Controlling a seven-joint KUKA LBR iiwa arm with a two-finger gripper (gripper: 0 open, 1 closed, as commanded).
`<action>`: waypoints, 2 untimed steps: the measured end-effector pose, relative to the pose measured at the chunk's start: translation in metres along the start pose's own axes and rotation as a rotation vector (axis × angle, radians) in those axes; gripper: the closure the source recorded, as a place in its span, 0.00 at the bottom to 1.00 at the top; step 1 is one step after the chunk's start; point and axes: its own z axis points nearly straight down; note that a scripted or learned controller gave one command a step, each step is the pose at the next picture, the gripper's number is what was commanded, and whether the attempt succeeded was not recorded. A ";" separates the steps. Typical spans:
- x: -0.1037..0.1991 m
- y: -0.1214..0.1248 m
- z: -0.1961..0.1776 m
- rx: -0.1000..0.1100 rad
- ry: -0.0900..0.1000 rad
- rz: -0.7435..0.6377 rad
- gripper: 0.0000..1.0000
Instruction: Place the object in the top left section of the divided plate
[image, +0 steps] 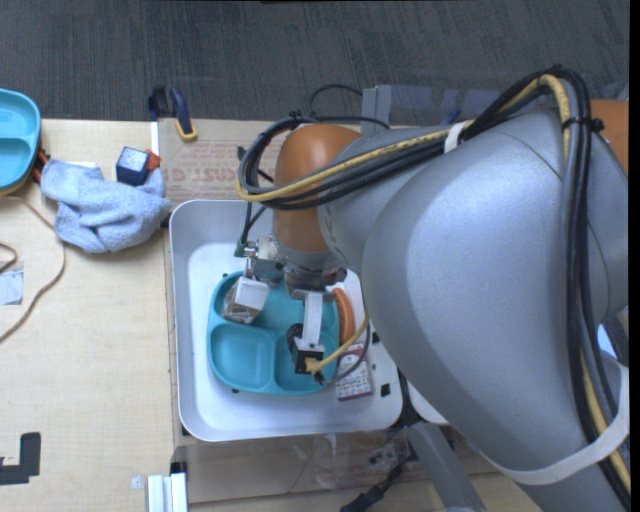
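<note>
The grey arm with its orange band (305, 190) comes in from 3 o'clock and bends down over the white bin (190, 330). Its gripper (256, 272) hangs above the teal divided plate (240, 360), which lies in the middle of that bin. The wrist hides the pincer's tips, so I cannot tell whether it is open or closed, or whether it grips anything.

A small pale, boxy object (243, 300) shows just under the gripper, at about 10 o'clock on the plate, over the upper left section. I cannot tell whether it rests on the plate or hangs clear of it.

An orange item (347, 315) lies at the plate's 3 o'clock edge, and a printed card (353, 385) sits at its 5 o'clock.

Outside the bin, toward 10 o'clock, a crumpled grey cloth (105, 210) lies on the bench, with a small dark cube (133, 165) touching its 12 o'clock edge. A teal bowl (15, 135) sits at the view's 9 o'clock border.
</note>
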 end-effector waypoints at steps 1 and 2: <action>-0.034 0.066 -0.152 0.002 -0.001 -0.041 0.00; -0.039 0.077 -0.317 0.002 0.000 -0.116 0.00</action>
